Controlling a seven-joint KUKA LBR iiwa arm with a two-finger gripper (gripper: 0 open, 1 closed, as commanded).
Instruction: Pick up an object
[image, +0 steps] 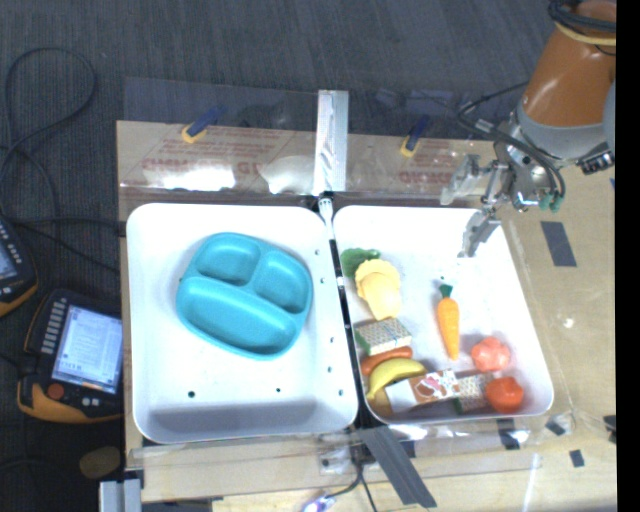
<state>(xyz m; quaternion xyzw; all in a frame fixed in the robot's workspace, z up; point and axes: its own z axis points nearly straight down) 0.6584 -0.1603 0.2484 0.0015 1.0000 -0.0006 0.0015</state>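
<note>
along the front wall of the right bin (535, 330) lie a banana (392, 374), a small carton (440, 387) and two tomatoes (498, 372). farther back, mid-bin, the carrot (448, 322) lies with its long axis running front to back, green tip toward the rear. beyond it, over the rear right corner, the gripper (480, 232) hangs with nothing between its fingers, jaws apparently apart; the carrot lies forward and slightly left of them.

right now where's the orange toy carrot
In the right white bin, right of centre, upright, between the yellow toy and the red tomato: orange toy carrot.
</note>
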